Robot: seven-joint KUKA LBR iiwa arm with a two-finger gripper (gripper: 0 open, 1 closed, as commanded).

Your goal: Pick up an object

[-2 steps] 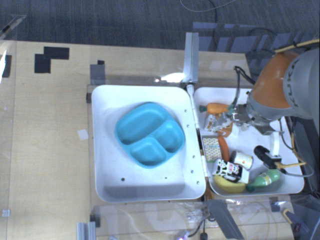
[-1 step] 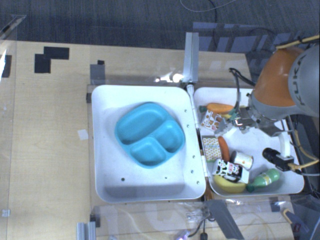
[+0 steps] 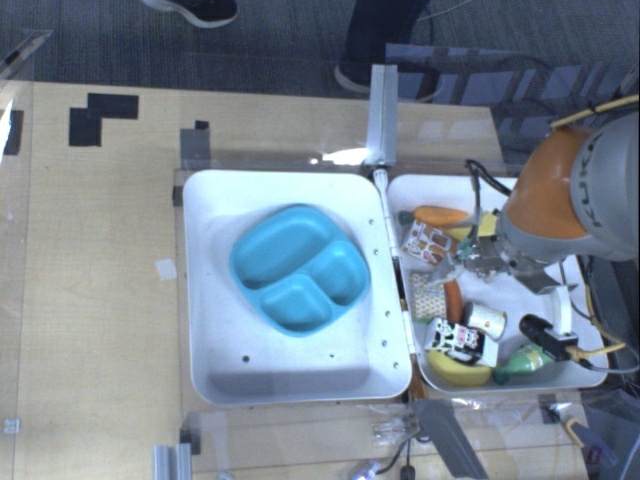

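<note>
Just beside the red sausage (image 3: pixel 453 298), the hand (image 3: pixel 472 260) is hovering in approach, its opening impossible to tell, probably needing a descent and closing next.

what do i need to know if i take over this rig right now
The tool is low in the right bin, among the clutter. This view does not settle whether it grips anything.
The right bin holds a carrot-like orange piece, a patterned packet, a red sausage, a white can, a banana and a green item.
The left bin holds a blue divided plate.
Done: nothing visibly lifted.
Left: grasp one object and raise it clear.
</note>
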